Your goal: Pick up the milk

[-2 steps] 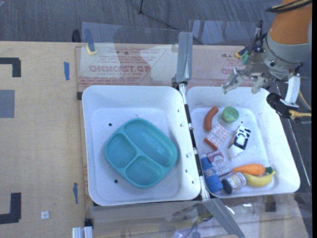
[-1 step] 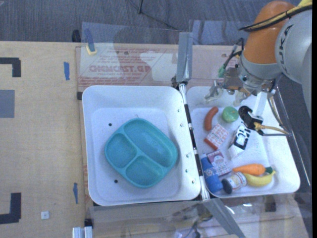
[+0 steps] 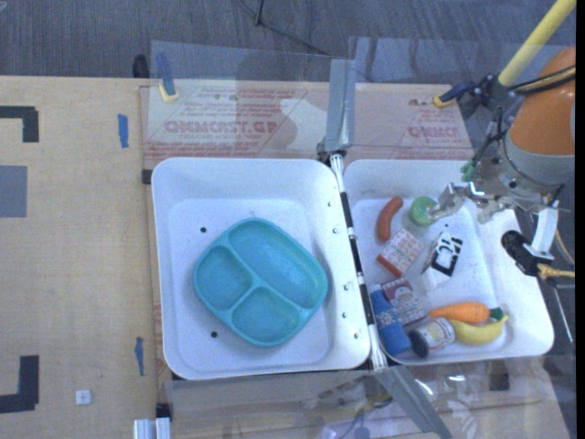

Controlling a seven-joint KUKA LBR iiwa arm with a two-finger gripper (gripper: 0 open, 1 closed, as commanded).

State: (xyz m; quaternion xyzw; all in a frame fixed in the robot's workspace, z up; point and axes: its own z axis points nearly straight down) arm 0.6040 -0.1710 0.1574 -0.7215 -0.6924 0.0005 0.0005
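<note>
The gripper (image 3: 477,198) hangs over the right bin (image 3: 539,337); whether its fingers are spread cannot be told. The milk (image 3: 445,253) lies mid-bin, near a hot dog (image 3: 388,218), carrot (image 3: 462,313) and banana (image 3: 482,329).

The grey arm with its orange band reaches in from the right, its gripper (image 3: 468,197) pointing down.

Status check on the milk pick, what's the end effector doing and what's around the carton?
End effector over right bin's far side, finger state unclear. Milk carton lies mid-bin, not held. Green cup and sausage nearby; carrot and banana nearer the front.
</note>
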